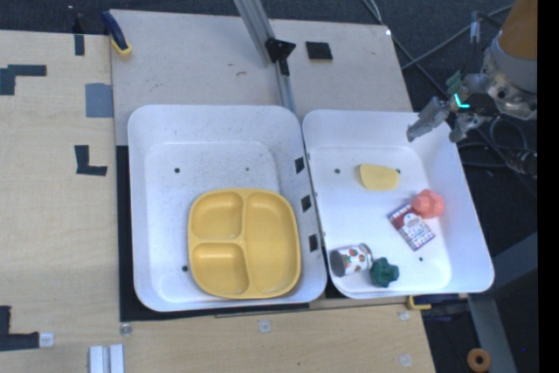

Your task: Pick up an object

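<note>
**Ana:** Nearest the camera, along the front of the bench, what sits in the bins?

**Ben:** Closest in the left bin (148, 214) is a yellow divided tray (244, 242) with three compartments, lying flat. In the right bin (463, 249), at its front edge, a small white tin with a red and dark printed face (350, 259) lies on its side, touching a dark green lump (384, 272).

**Ana:** And behind those?

**Ben:** A red and white packet (413, 226) lies just beside an orange-red soft shape (428, 204); they appear to touch. Farther back, well apart, rests a pale yellow wedge (379, 177).

**Ana:** Where is the gripper?

**Ben:** The gripper (441, 122) hovers over the back right corner of the right bin, above its rim. Its two grey fingers are spread apart with a clear gap, and nothing is between them.

**Ana:** So nothing is picked up yet. What could go wrong?

**Ben:** As I judge it, the gripper is near the bin wall, so a straight descent could strike the rim or close on bare floor. The yellow wedge is nearest and isolated, the safest target, though its low rounded form may slip out. Among the front pairs, the fingers could catch two things together or nudge one aside.
</note>
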`<state>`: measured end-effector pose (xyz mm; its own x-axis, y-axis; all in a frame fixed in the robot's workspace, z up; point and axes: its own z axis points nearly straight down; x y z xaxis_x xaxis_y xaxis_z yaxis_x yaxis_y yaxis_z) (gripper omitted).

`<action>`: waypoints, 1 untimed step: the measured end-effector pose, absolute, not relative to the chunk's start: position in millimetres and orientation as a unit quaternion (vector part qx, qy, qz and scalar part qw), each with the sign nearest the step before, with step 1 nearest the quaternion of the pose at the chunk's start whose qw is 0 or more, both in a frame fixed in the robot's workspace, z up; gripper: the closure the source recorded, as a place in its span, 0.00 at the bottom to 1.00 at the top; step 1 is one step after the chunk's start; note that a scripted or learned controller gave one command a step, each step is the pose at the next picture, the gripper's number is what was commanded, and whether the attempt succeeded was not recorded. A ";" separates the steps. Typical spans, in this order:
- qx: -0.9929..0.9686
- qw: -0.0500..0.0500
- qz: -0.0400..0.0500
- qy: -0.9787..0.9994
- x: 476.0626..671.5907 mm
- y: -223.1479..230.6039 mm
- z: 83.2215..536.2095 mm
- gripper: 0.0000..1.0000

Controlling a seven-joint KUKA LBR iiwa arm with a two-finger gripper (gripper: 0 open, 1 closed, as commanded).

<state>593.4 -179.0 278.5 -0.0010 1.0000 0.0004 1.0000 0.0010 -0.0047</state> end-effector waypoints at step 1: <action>-0.707 0.000 0.001 -0.708 594.2 -179.0 280.2 0.00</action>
